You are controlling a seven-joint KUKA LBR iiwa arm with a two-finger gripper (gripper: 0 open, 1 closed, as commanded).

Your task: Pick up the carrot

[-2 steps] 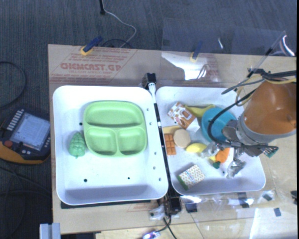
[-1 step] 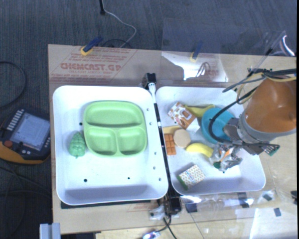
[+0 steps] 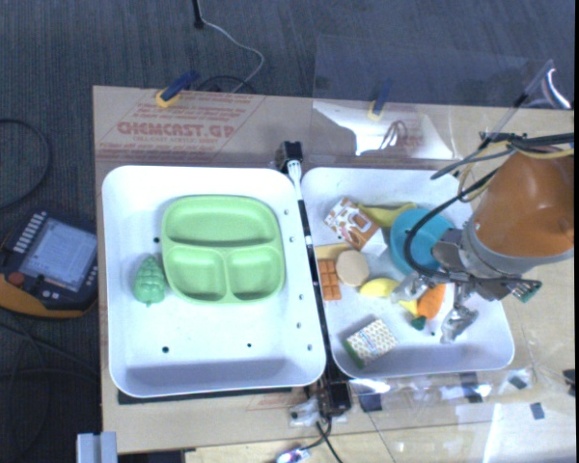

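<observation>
Carrot (image 3: pixel 430 303): I see it lower right of frame, in the right bin (image 3: pixel 482 353).
Jaws: spread apart, straddling the carrot, I read them as not clenched.
Gripper (image 3: pixel 434 309): low over it.

Two bins side by side on the worktop (image 3: pixel 174 128); divided tray (image 3: pixel 222 247) in the left bin (image 3: pixel 125 355); carrot (image 3: pixel 430 302) in the right bin (image 3: pixel 492 350), under the claw (image 3: pixel 442 309).

Bins (image 3: pixel 125 355) glossy white plastic; tray (image 3: pixel 222 249) smooth matt green plastic; bench (image 3: pixel 116 123) matt cardboard; fingers (image 3: pixel 458 318) shiny metal.
</observation>
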